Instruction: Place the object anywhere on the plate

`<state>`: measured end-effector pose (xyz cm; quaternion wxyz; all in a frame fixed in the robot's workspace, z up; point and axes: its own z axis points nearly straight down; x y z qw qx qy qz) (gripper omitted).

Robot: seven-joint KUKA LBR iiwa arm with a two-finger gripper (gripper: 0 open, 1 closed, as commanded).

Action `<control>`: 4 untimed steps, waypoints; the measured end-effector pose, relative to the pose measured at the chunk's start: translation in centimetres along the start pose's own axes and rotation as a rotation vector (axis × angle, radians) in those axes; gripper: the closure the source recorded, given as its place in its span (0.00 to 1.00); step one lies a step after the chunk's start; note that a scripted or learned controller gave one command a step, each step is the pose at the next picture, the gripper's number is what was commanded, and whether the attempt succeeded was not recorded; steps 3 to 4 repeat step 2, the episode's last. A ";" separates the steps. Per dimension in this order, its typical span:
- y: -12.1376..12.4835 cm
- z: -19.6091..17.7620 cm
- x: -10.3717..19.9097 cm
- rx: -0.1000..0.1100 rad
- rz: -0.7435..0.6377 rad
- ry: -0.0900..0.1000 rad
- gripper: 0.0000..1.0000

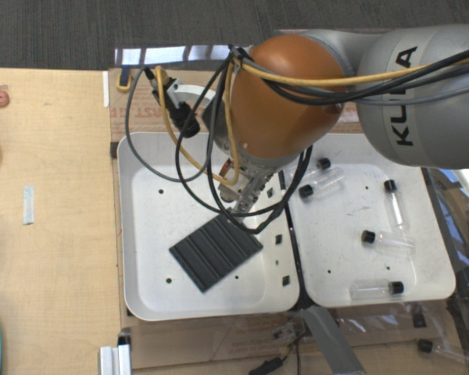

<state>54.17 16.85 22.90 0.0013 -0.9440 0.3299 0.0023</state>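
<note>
Over the left bin [141, 287], close to its right wall: the gripper [242, 198], hanging under the orange band of the arm [297, 92] and wrapped in black and yellow cables [180, 123]. Impossible to tell whether the jaws are spread or pressed together, as wrist and cables cover them. Equally impossible to tell whether anything is pinched there.

Just below the gripper in the view, flat on the floor of the same bin: the dark ribbed plate [216, 250]. Turned at a slant, with the long axis running from lower left to upper right and the upper right corner nearly under the gripper.

In the right bin [422, 287]: several clear tubes with black caps, all lying down. Nearest to the gripper, the nearest tube [320, 180], just across the wall shared by the two bins, long axis slanted. Farther right, a second tube [392, 205], long axis running up and down in the view. Near the front wall, a third tube [375, 289], lying almost level.

Probably the object is one of these tubes. If so, to be reached toward the view's right of the jaws, with the plate on the opposite side, down and left. If something is already carried, only a short way down to the plate.
</note>
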 end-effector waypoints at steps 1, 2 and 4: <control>0.0 0.0 0.0 0.000 0.000 0.000 0.00; 0.0 0.0 0.0 0.000 0.000 0.000 0.00; 0.0 0.0 0.0 0.000 0.000 0.000 0.00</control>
